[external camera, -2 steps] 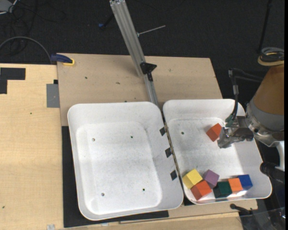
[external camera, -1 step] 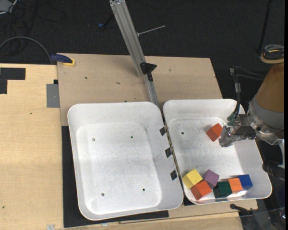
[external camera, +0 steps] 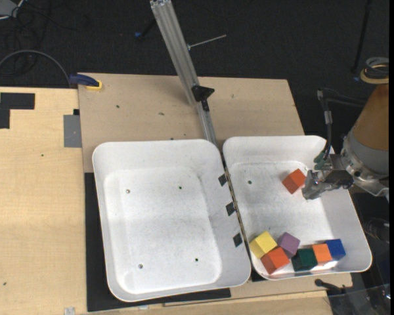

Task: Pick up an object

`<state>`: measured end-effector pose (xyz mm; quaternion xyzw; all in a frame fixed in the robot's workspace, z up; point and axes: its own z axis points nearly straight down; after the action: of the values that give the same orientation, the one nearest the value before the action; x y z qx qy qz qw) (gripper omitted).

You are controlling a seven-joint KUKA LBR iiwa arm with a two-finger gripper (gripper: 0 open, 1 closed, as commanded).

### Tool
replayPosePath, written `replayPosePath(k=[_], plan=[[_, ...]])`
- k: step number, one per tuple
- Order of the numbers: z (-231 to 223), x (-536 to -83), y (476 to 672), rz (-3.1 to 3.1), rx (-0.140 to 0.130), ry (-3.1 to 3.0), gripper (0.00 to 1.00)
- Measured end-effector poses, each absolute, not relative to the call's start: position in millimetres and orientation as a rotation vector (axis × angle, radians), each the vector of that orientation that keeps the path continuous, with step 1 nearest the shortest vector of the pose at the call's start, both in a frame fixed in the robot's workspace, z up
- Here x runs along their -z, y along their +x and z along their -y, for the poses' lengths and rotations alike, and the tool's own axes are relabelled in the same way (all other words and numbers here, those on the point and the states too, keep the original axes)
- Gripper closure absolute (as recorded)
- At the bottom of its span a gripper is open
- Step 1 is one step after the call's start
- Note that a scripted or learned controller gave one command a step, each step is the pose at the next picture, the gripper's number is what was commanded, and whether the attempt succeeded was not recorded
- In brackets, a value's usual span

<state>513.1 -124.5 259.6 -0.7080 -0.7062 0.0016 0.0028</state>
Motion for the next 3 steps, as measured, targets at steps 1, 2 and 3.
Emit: replayPosePath(k=[1,2,3], plan=[[126,-269,513.1,2.221,-0.007,-2.212,1.0],[127,-278,513.0,2.219,-0.01,-2.212,1.0],[128,-287,512.9,2.22,-0.012,-2.209,1.0]])
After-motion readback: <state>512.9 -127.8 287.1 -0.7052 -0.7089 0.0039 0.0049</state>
